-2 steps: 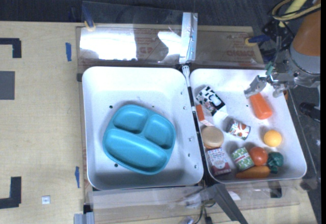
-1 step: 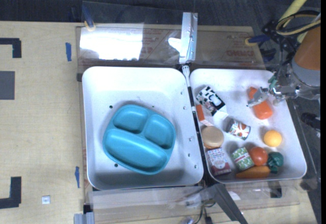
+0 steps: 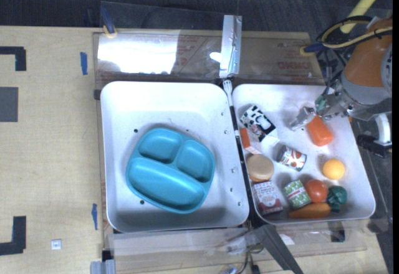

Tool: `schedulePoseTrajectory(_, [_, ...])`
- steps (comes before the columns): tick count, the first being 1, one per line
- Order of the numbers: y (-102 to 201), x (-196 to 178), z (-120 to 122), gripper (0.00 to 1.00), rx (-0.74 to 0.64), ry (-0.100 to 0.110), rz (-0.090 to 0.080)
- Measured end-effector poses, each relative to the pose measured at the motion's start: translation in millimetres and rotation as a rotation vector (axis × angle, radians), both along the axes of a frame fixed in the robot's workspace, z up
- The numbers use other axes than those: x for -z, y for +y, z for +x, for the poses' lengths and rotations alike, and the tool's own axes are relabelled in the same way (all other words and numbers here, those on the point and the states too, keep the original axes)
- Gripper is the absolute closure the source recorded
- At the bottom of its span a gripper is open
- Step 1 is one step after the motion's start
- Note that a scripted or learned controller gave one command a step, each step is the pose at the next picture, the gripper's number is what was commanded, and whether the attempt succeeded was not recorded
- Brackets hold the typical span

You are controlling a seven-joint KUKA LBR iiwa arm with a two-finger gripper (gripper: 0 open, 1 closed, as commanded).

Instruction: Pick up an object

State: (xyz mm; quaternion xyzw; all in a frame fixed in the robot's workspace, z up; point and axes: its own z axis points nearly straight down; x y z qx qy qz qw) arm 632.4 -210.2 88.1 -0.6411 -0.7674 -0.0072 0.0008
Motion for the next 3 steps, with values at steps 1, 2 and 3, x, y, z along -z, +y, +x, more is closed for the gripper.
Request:
schedulePoseTrajectory(1, [14.5,2.2,27.4,0.0,0.081,0.012,-0.007])
schedulePoseTrajectory(2, [14.0,-10.8,29.7,1.0,0.078,0.001,-0.013])
schedulePoseTrajectory(3, [109.9,-143.9,38.2,1.0,0.013,-0.007,-0.012])
